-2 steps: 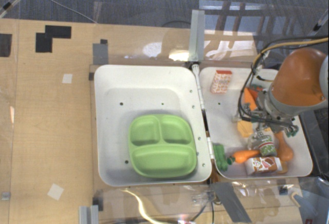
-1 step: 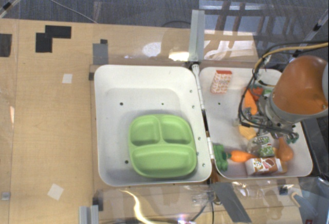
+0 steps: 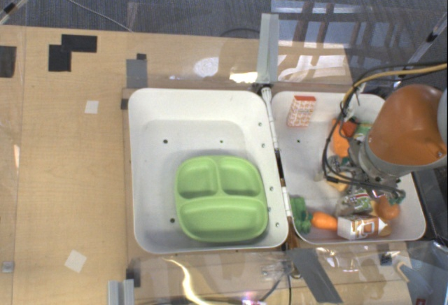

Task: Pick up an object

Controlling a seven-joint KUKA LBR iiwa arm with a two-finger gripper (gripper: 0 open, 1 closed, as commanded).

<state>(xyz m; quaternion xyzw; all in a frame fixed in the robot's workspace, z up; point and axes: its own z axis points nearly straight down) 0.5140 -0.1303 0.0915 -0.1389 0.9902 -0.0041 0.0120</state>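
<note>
Several small items crowd the near corner of the right bin [image 3: 302, 157], directly beneath our gripper [image 3: 364, 188]. We cannot tell how the jaws are set. A carrot [image 3: 323, 221] lies just to their left, its long axis running left-right.

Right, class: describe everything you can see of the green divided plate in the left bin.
The light green, plastic-looking divided plate is a rounded rectangle with three compartments: two smaller ones at the far side and one long one nearer the camera. It lies flat, right way up, on the floor of the left shallow white bin, toward its near right corner. Nothing lies in it.
</note>
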